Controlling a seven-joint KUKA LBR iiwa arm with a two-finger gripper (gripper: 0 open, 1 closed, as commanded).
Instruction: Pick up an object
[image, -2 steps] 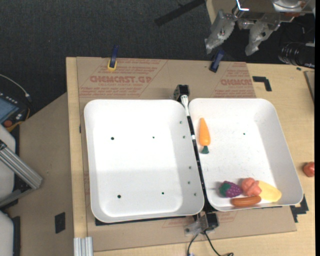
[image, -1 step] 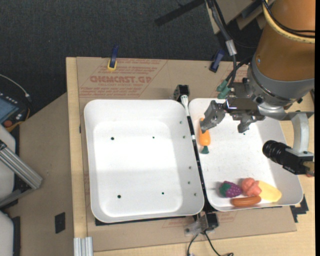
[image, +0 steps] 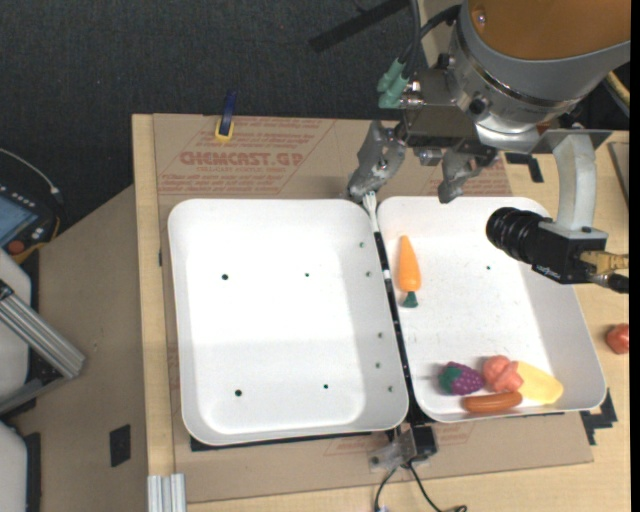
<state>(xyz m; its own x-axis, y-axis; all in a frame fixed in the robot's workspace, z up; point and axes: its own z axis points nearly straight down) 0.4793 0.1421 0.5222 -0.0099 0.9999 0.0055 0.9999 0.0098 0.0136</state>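
My gripper (image: 408, 186) hangs open above the far edge of the right bin (image: 520, 320), its two grey fingers spread wide with nothing between them. Below it in the right bin lies an orange toy carrot (image: 407, 263) with a green top, close to the bin's left wall. At the near end of the same bin sit a purple grape bunch (image: 461, 379), a pink toy (image: 503, 373), a yellow piece (image: 541, 385) and a reddish sausage (image: 491, 403), clustered together.
The left bin (image: 280, 320) lies beside the right one on a cardboard sheet (image: 250, 150). A black camera unit (image: 535, 243) on the arm overhangs the right bin's far right part. A yellow-blue clip (image: 226, 122) sits at the cardboard's far edge. An orange object (image: 618, 339) lies right of the bins.
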